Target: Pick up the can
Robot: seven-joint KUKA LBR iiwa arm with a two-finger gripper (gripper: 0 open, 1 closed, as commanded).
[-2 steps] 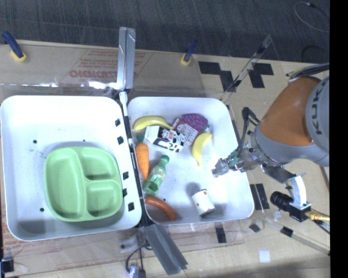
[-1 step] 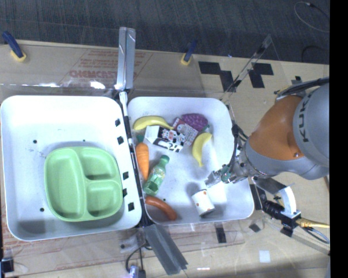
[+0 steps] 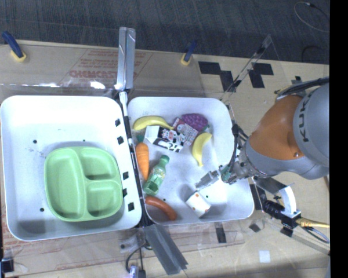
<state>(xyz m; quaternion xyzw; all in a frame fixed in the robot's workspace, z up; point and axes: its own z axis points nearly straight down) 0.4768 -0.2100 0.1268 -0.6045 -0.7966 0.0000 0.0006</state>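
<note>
A tan desk [image 3: 162, 68] carries two shallow white bins side by side, the left bin [image 3: 17, 114] holding a green divided plate [image 3: 84, 183] and the right bin [image 3: 220, 112] a scatter of groceries. The grey arm [image 3: 290, 138] with its orange band reaches in from the right, over the right bin's near corner. Among the groceries lie two bananas, one [image 3: 149, 122] by the far wall and another [image 3: 200, 146] toward the middle, with a purple item [image 3: 194, 121], a printed packet [image 3: 174, 136], a carrot [image 3: 142, 158], a green bottle [image 3: 156, 175] and a red sausage-like piece [image 3: 160, 208]. The can [image 3: 198, 202], small and white with a reddish mark, lies tipped on the floor of the right bin near its front wall. The gripper [image 3: 210, 179] hangs low, just above and beside the can; whether it is open or closed cannot be told from this angle, and nothing is seen held. The step in hand appears to be the approach. The next move likely calls for centring over the can, matching its tilt, and closing on its sides before lifting.
</note>
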